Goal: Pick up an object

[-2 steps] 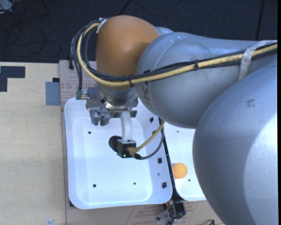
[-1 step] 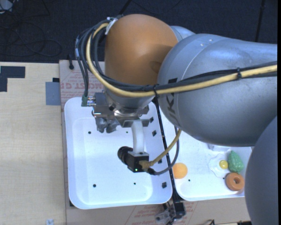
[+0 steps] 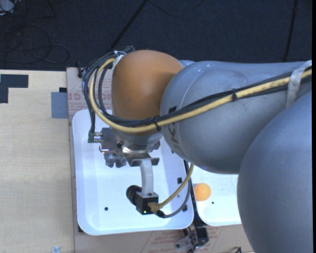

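Nearest the camera, two shallow white bins sit side by side on a pale wooden worktop (image 3: pixel 26 167). In the right bin (image 3: pixel 221 217), an orange ball (image 3: pixel 202 192) lies close to the wall it shares with the left bin (image 3: pixel 95 215), just beside the arm's bulk. Farther back, over the middle of the left bin, the gripper (image 3: pixel 127 158) hangs below the wrist's orange band. The wrist hides too much of it to tell whether it is open or closed, and nothing can be seen in its hold. The large grey arm (image 3: pixel 226 120) reaches in from the right. The likely trouble is that the gripper is over one bin while the ball lies in the other, so closing here would probably catch nothing.
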Controlling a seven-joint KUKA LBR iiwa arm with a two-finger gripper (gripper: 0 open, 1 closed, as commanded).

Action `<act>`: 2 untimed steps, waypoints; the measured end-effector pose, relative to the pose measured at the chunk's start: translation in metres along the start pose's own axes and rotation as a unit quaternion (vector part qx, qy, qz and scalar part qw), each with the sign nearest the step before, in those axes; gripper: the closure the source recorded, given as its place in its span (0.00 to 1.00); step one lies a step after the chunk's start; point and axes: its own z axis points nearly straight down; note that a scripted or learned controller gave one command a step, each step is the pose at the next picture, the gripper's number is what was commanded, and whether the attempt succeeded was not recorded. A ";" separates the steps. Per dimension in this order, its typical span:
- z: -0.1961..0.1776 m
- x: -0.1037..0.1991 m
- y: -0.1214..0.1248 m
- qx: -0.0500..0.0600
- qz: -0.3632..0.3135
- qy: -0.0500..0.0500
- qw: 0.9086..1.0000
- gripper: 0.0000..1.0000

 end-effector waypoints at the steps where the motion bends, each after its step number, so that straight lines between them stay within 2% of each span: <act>1: -0.216 -0.001 -0.034 -0.010 -0.002 0.005 1.000 1.00; 2: -0.058 -0.001 -0.034 0.003 0.001 -0.002 1.000 1.00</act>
